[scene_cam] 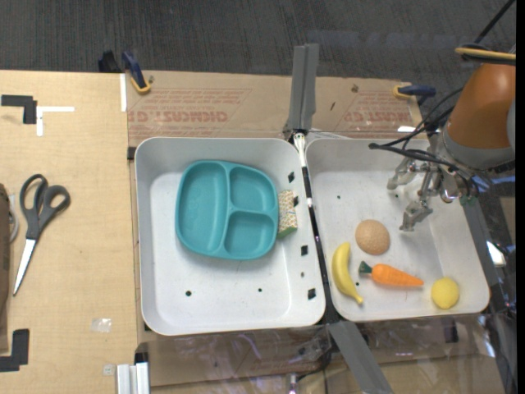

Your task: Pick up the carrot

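The carrot (pixel 396 277), a small orange toy with a stubby green top, lies flat on the floor of the right-hand white bin (pixel 344 158), towards that bin's near side. Its green end points left and its tapered tip points right, so it lies roughly crosswise to the arm's reach. It looks smooth and hard, probably plastic, and narrow enough to fit a two-finger grip across its middle.

Nothing of the pick is done, as far as this view tells. The metal two-finger gripper (pixel 414 214) hangs over the far part of the same bin, well apart from the carrot and beyond the round tan egg-like ball (pixel 372 237) that sits between them. I cannot tell how the jaws stand; nothing shows between them. What is left is the whole job: move nearer over the carrot, come down, close across it and lift.

The carrot has close neighbours. A yellow banana (pixel 344 272) lies just beside its green end on the left, the tan ball is just beyond it, and a yellow lemon (pixel 445 293) sits near its tip on the right. A descent aimed at the orange middle seems the safest way to avoid nudging them.

The left white bin (pixel 160 302) holds a teal divided plate (pixel 227 209).
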Robot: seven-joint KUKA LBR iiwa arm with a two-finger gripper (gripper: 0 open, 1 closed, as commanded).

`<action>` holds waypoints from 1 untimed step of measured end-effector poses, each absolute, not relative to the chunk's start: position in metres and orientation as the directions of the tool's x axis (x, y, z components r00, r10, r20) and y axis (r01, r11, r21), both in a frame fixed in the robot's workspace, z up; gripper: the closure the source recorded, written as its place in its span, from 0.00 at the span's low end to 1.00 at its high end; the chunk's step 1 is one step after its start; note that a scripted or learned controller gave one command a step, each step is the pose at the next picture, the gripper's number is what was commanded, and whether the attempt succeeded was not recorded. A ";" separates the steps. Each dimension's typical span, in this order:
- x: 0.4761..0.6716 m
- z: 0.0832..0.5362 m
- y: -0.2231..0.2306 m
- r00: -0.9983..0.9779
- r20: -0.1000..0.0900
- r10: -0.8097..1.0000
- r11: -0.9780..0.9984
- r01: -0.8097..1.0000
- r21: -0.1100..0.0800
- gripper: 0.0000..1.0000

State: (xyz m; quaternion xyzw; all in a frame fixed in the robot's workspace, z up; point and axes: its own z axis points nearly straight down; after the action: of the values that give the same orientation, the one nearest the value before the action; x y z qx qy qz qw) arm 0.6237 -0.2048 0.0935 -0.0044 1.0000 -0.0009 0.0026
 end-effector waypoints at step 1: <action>0.626 0.105 -0.203 -1.000 -0.011 -0.013 1.000 -0.013 -0.004 1.00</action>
State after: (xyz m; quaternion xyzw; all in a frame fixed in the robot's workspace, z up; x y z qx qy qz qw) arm 0.6260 -0.2032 0.1048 -0.0067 1.0000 -0.0021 0.0056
